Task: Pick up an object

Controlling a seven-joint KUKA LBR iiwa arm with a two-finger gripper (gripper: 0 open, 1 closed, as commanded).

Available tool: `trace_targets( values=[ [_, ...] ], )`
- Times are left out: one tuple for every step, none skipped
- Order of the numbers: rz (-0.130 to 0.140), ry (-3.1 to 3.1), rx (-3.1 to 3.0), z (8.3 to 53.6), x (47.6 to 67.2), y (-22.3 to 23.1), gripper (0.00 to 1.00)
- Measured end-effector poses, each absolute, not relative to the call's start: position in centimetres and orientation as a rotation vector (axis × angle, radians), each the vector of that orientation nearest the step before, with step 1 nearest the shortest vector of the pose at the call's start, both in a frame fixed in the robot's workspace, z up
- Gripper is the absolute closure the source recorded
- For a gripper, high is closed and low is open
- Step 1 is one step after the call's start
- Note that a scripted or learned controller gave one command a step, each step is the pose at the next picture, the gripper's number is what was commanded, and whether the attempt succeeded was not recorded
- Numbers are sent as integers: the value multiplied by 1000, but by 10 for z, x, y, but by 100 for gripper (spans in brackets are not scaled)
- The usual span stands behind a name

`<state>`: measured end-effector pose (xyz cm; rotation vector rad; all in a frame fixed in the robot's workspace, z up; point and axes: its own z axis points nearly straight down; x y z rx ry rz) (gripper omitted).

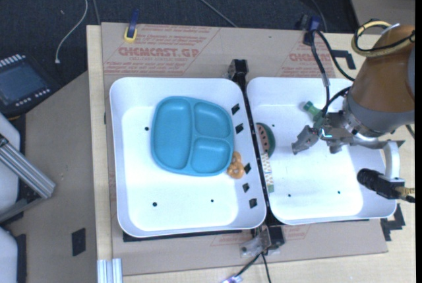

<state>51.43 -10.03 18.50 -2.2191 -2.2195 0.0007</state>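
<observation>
Nearest: worktop (178, 250) edge, cardboard-covered. Above right bin (316, 199), pincer (318, 142) spread open, gripping nothing. Left of it, against the bin's left wall, small round green-and-brown object (264, 138): probably light, hard to reach at the wall. In left bin (132, 163), blue sectioned plate (192, 136), stiff, slippery; orange toy (235, 167) touching its right rim, likely the easiest grasp.
</observation>
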Motion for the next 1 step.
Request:
trace_targets(
  values=[
    [5, -2216, -2216, 123, 513, -94, 0]
  ],
)
